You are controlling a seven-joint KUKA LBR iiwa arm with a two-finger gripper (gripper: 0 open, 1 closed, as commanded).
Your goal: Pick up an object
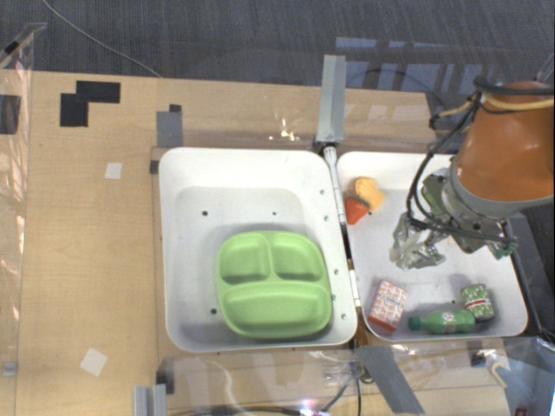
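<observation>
The pick looks not yet made: the gripper [419,251] hangs at centre right over bare floor of the right bin [520,319], jaws narrowly apart, nothing between them. The candidates lie around it: green bottle [443,321], small carton [388,305] and green can [477,302] lower right, orange-and-red toy [362,199] above. The left bin [173,232] holds a green divided tray [274,283]. Tan bench [78,258]; dark carpet [217,24] along the top.

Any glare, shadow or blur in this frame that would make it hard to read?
Camera view: glare streaks on the bench near the divider top; soft shadow beside the green tray in the left bin; the gripper looks slightly blurred; the small items in the right bin stay readable.
</observation>
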